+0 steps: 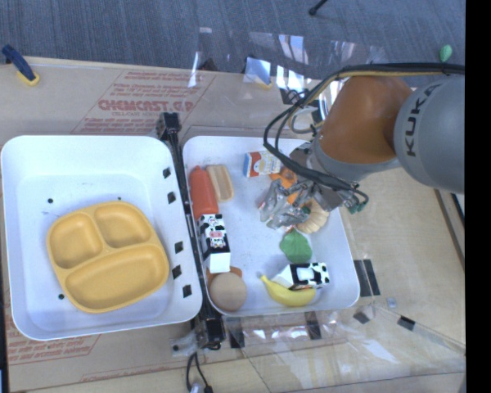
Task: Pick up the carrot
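In the right bin [344,256], my gripper [285,205] is down among the toy foods, under the grey arm with its orange band [362,121]. An orange piece that looks like the carrot [287,178] pokes out at the gripper's upper edge, and the wrist and cables hide most of it. Whether the gripper touches the carrot is unclear from here. A longer red-orange sausage-like piece [201,191] lies along the bin's left wall, apart from the gripper.
Around the gripper lie a small carton [258,164], a bun [221,182], a green piece [295,244], a banana [285,291], two cow-patterned boxes [214,236] [309,274] and a brown egg [227,291]. The left bin [33,162] holds a yellow divided plate [106,256].
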Controlling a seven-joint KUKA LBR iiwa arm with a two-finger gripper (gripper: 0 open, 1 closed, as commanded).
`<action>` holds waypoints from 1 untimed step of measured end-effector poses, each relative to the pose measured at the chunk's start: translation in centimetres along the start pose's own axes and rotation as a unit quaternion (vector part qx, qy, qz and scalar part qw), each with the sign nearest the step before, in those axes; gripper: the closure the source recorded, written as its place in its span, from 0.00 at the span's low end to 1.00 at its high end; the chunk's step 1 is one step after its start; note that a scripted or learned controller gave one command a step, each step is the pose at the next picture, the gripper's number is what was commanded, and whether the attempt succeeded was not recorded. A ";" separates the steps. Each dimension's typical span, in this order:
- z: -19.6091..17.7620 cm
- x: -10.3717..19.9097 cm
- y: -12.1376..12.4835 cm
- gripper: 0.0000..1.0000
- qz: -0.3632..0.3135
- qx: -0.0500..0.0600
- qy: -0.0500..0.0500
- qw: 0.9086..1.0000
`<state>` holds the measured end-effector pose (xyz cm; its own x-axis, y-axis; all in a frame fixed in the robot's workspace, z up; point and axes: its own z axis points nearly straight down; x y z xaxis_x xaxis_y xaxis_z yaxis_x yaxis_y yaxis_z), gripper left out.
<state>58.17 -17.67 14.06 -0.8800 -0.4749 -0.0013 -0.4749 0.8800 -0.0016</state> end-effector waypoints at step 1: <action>-2.6 3.6 4.1 1.00 0.019 0.000 0.000 1.000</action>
